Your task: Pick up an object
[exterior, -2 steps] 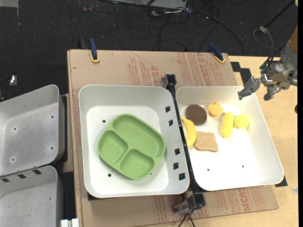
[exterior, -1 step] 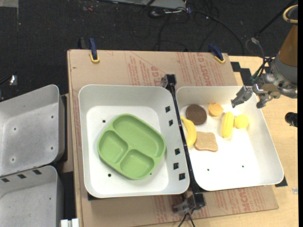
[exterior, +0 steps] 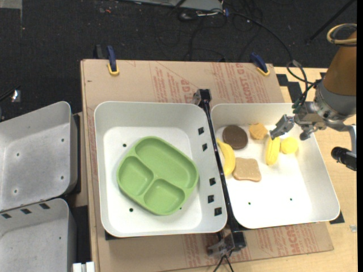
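- Down at the front, the left bin holds a green plate with 3 hollows in it, lying flat.
- Next to it, the right bin holds the toy food: a brown round cookie, a small orange piece, a banana along the left wall, a slice of toast, a yellow stick and a yellow lump.
- Any of these 6 could be the one to pick up. They all lie in the back half of the right bin.
- From the right, the arm's claw hangs over the back of that bin, just above the yellow stick and the yellow lump.
- Whether the claw is wide or closed, I cannot tell. It looks like a dark tangle from up here. I see nothing in its grip.
- To do this well, I think it should pick 1 piece and come straight down over the middle of it.
- The yellow stick and lump touch each other, so the claw might bump one while going for the other. The toast is flat and may be hard to grab.
- The upper part of the arm is cut off at the right side.
- How high the claw is above the food is hard to judge.
- What the small orange piece and the yellow lump are meant to be, I cannot say.
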